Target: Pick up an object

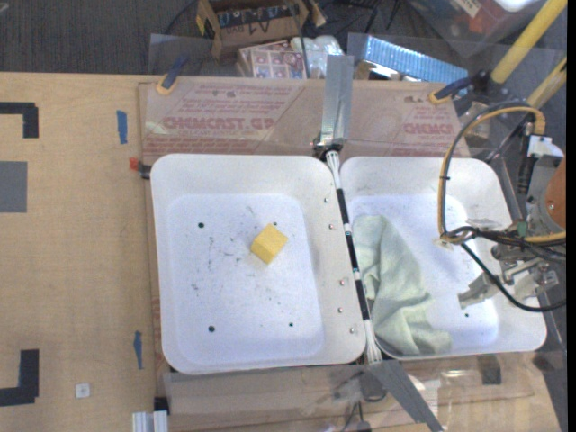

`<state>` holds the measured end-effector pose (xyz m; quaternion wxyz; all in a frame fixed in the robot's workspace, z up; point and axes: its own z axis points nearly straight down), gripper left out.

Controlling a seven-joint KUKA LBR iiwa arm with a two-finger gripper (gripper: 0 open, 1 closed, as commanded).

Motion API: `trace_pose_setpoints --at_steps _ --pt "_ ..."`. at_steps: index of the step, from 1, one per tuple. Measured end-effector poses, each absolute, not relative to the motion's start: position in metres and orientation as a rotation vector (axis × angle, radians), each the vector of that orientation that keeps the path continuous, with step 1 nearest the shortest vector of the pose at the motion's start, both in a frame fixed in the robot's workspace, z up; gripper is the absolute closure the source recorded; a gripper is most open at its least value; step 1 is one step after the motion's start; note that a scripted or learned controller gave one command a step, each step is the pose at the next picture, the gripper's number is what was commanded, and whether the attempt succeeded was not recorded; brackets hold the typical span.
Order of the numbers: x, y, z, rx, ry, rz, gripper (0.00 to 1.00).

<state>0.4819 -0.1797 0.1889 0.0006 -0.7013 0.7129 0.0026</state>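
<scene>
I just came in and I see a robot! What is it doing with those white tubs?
The robot is trying to pick something up. Its hand is down over the right tub, on the far right side, and nothing shows between its fingers yet. A pale green cloth lies crumpled in that tub, against the middle divider. A small yellow block sits by itself in the left tub.

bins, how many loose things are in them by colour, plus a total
yellow: 1, the small yellow foam block in the left white plastic bin
pale green: 1, the crumpled pale green cloth in the right white plastic bin
total: 2
</scene>
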Motion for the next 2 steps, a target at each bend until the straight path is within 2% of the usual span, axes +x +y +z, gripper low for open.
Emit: trace_pose_setpoints --at_steps 1,2 --pt "0.492 -0.079 0.222 -2.374 2.051 0.004 0.00" --pt "0.481 -0.073 0.305 -2.739 1.528 0.006 0.00"
